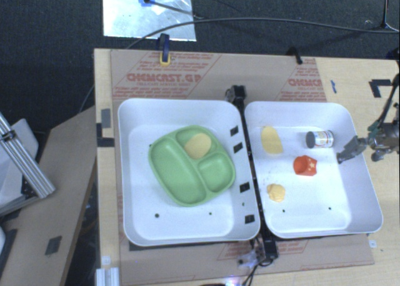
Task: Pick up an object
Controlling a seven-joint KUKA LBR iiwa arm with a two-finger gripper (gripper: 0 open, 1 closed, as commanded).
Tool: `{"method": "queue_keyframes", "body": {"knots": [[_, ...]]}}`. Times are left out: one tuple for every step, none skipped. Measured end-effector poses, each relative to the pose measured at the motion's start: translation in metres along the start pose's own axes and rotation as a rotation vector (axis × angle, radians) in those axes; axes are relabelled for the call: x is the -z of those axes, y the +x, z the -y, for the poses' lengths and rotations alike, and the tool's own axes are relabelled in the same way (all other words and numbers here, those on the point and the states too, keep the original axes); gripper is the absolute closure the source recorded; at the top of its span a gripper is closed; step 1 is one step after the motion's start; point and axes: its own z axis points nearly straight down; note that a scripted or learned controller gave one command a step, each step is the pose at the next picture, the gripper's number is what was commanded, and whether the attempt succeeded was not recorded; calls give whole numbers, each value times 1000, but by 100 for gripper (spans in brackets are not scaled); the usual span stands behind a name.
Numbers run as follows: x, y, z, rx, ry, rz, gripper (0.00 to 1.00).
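Observation:
The right bin (359, 213) holds several small objects. A pale yellow piece (271, 140) lies at its back left, and a small can (320, 138) lies on its side to the right of that. A red object (305, 165) sits near the middle, with a small yellow lump (275, 192) in front of it to the left. My gripper (361, 152) hangs over the right rim of this bin, right of the can and the red object and touching neither. Nothing shows in its grasp.
In the left bin (140, 216) rests a green divided plate (181, 178) with a yellow item (199, 146) in its back compartment. Black clips (244, 186) line the seam between the bins. A cable runs across the bench behind them.

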Motion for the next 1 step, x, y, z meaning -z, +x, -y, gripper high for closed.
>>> {"method": "queue_keyframes", "body": {"knots": [[6, 1, -2, 4, -12, 3, 0]]}}
